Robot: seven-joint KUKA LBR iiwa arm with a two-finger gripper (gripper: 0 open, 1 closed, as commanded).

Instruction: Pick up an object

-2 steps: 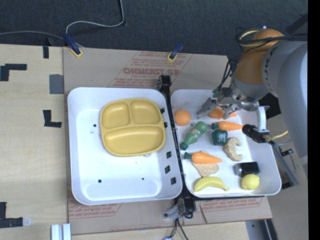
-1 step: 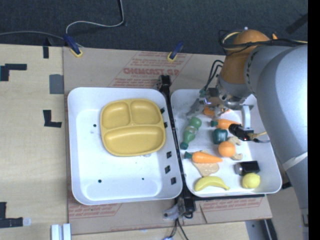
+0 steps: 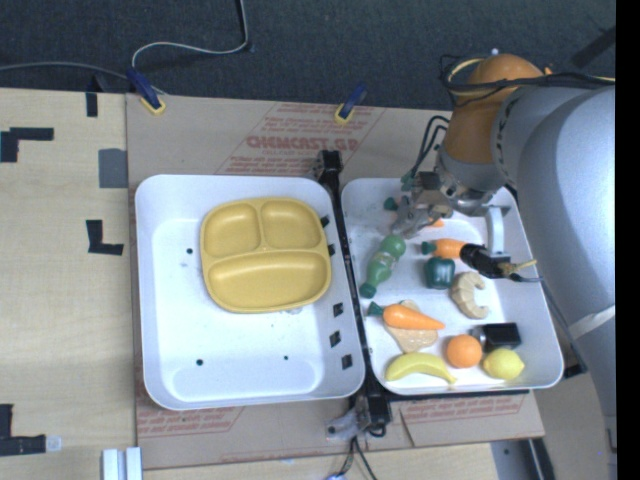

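Observation:
The right bin [image 3: 530, 298] holds several toy foods. A green bottle [image 3: 383, 261] lies tilted near its left wall. My gripper [image 3: 418, 216] hangs over the bin's far part, just above and to the right of the bottle's top end. A small orange carrot [image 3: 448, 249] and a dark green piece [image 3: 438, 272] lie just below the gripper. Nothing shows held in it.
Nearer the front lie a larger carrot [image 3: 410, 317], a banana [image 3: 420, 368], an orange [image 3: 463, 350], a lemon [image 3: 503, 364], a beige piece [image 3: 467, 293] and a black block [image 3: 497, 334]. The left bin [image 3: 165, 298] holds a yellow divided plate [image 3: 266, 252].

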